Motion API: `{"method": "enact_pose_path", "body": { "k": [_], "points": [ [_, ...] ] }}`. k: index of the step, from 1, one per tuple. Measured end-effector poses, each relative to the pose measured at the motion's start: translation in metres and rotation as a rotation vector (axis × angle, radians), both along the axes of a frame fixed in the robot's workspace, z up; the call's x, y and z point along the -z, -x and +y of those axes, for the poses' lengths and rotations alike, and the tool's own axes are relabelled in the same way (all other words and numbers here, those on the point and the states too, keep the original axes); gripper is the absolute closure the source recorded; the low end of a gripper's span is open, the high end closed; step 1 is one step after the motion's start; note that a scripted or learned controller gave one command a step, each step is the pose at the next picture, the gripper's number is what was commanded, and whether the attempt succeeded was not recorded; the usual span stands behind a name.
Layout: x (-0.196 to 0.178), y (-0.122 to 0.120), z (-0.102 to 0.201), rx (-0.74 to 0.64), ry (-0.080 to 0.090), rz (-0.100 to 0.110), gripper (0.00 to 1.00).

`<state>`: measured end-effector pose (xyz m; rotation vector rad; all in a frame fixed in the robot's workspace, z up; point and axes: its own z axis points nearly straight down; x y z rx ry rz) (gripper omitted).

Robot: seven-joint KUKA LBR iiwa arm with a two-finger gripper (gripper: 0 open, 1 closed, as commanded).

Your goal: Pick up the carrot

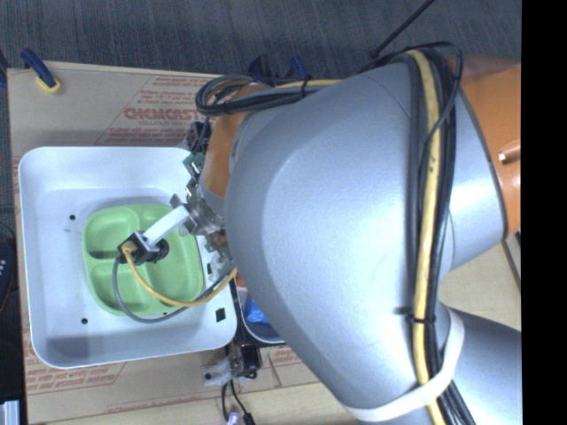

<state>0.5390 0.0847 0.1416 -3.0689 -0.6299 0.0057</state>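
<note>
Hovering with the gripper at the right edge of a green divided plate inside the left white bin. Cannot tell how wide it stands. Cannot tell where the carrot lies. Spanning the right side with the grey arm, orange band far right.

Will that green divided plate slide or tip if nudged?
The green divided plastic plate looks shallow and lies flat, so it likely slides, not tips. Probably light; the smooth floor of the white bin should offer little grip.
</note>
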Motion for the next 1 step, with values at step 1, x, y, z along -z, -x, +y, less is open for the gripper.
{"method": "enact_pose_path", "body": {
  "k": [1],
  "points": [
    [0.0423, 0.0411, 0.0540, 0.156, 0.007, -0.020, 0.00]
  ]
}}
